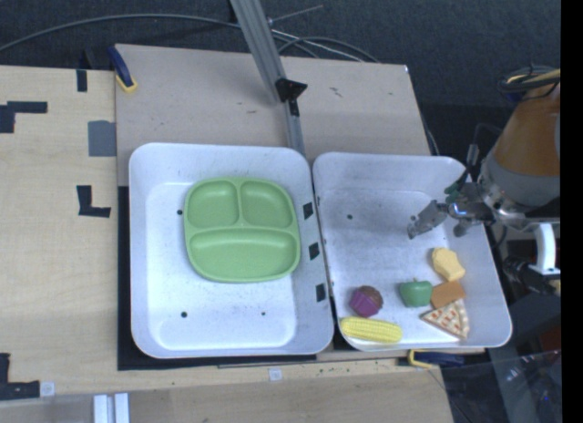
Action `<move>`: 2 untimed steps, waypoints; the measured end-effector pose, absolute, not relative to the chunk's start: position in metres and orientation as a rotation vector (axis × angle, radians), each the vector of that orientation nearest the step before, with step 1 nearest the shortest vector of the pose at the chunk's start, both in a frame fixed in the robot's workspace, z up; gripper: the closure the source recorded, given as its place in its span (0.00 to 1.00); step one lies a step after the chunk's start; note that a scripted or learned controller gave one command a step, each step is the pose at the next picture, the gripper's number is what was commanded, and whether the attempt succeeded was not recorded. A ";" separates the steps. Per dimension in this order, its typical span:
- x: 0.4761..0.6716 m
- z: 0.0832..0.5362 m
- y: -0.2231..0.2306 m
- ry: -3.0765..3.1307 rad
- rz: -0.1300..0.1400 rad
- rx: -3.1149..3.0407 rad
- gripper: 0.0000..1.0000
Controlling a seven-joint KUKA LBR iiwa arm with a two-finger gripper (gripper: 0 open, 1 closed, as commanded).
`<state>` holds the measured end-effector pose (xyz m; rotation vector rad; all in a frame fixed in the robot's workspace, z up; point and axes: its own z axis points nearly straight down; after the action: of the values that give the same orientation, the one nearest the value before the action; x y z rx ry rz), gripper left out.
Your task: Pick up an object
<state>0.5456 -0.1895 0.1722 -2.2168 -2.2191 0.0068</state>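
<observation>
The grey two-finger gripper [428, 223] hangs over the right shallow white bin [383, 184], its fingers slightly parted with nothing between them. The toys lie nearer the camera than the gripper, along that bin's near edge: a yellow cheese-like block [447, 263] just below the gripper, then a green toy pepper [414, 293], an orange wedge [446, 294], a pizza slice [448, 320], a purple round toy [367, 301] and a yellow corn cob [371, 329]. The left white bin [155, 230] holds a green divided plate [241, 230]. Both bins sit on a pale wooden bench [55, 248].
</observation>
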 end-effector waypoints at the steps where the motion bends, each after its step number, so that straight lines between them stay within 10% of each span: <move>1: 0.542 0.125 -0.196 -2.219 0.007 -2.217 0.00; 2: 0.544 0.138 -0.196 -2.223 0.003 -2.216 1.00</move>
<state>0.5439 -0.1956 0.1377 -2.2161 -2.2235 0.0025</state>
